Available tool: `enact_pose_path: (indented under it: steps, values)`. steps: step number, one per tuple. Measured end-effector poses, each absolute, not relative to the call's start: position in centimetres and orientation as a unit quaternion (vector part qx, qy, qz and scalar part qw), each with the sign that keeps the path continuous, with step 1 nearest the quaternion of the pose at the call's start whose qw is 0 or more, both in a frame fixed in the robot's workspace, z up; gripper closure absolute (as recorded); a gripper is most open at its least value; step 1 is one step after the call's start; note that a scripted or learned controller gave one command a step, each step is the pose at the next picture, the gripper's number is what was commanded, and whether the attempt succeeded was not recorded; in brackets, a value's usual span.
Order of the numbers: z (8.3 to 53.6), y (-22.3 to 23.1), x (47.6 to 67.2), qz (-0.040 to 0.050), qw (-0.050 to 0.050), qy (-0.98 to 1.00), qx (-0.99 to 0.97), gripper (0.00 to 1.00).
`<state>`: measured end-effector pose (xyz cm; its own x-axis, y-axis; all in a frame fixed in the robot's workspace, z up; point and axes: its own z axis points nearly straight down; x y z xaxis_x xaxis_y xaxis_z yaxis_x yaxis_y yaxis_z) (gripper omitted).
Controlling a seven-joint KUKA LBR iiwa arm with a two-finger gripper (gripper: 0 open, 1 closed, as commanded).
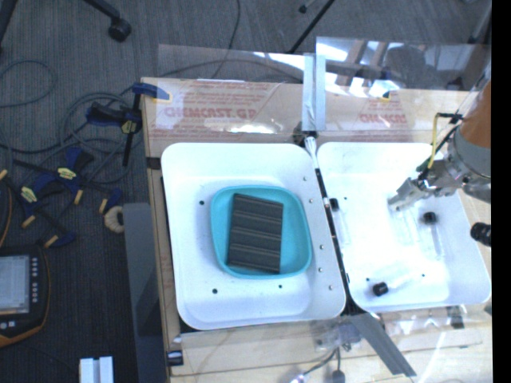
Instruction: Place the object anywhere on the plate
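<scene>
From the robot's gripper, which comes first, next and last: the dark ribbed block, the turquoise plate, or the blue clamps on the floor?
Measured from the gripper over the right bin:
1. Turquoise plate, in the left bin; its right rim lies nearest.
2. Dark ribbed block, lying on the plate's middle.
3. Blue clamps, on the floor at far left.

You're looking at a robotics lab: left of the claw (403,198), past the white bins (180,294), cables (48,94) and blue clamps (68,174) litter grey carpet (176,14), with a handheld control pendant (16,290).
</scene>
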<state>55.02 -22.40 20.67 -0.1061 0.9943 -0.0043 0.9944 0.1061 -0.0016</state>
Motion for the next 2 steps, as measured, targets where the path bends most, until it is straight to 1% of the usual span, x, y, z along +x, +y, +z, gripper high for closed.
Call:
enact_pose_path:
  steps: [1,2]
  values:
    - [14.10,-16.85,48.75,0.0002,-0.001,0.844,0.537,1.00]
    - [14.26,-17.26,48.78,-0.0015,0.002,0.842,0.539,0.00]
